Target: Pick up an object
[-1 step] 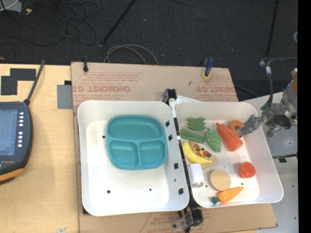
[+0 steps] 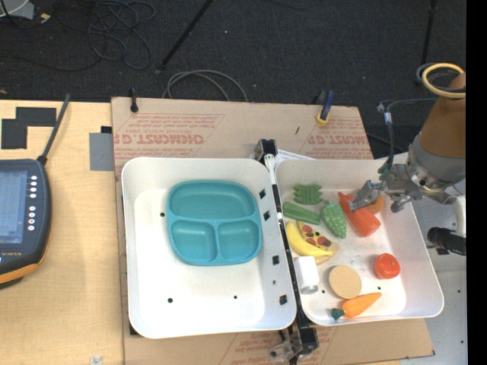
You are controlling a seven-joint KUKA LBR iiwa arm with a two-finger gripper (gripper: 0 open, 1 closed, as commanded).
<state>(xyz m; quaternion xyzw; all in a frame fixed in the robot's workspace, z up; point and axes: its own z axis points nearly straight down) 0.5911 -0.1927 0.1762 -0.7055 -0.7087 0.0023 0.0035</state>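
At right of frame, the hand hovers over the red pepper; I cannot tell its grip state.

robotics lab | teach pendant | loose cables | cardboard-covered bench

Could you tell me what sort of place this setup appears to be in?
Probably a robotics lab: an arm reaches over two white bins on a cardboard-covered bench, with toy food, a teach pendant and loose cables.
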